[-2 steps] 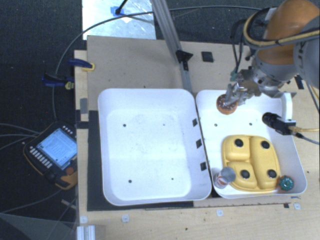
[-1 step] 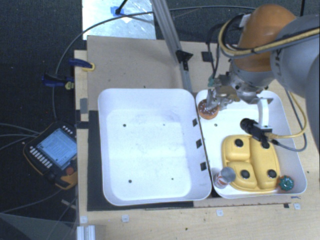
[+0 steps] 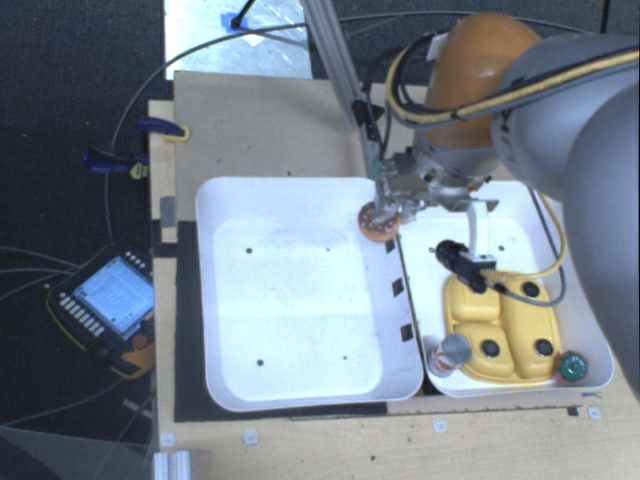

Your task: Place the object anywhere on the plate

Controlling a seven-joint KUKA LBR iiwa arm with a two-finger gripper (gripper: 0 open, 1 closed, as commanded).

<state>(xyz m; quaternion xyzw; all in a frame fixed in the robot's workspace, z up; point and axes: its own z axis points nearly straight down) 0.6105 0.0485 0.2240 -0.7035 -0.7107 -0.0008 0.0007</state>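
A small round brown object [image 3: 378, 227] hangs at the tips of my gripper [image 3: 384, 212], over the ridge where the two bins meet. The gripper looks shut on it, and the object appears lifted off the bin floor. The yellow plate [image 3: 508, 356] lies in the near part of the right bin [image 3: 520, 203], well below and to the right of the gripper. It has a raised block at its far left and several dark dots on its surface.
A small grey cup-like piece [image 3: 453, 350] sits against the plate's near left corner. A teal object [image 3: 572, 367] lies at its near right corner. The left bin [image 3: 290, 288] is to the gripper's left. A teach pendant [image 3: 108, 303] lies off the bench, far left.
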